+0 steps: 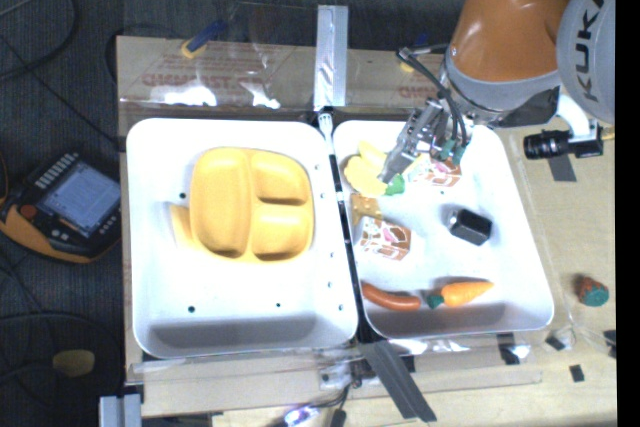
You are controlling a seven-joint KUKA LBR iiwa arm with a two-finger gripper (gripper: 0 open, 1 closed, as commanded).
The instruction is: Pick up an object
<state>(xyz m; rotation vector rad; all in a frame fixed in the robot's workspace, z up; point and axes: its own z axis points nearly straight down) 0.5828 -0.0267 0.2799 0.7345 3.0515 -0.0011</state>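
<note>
Toy carrot and sausage sit at right bin's near wall, while my gripper, can't tell its state, hangs low over yellow banana-like piece at far-left corner, probably lining up a grab.

The bench carries two white bins, the left bin touching the right bin.
</note>
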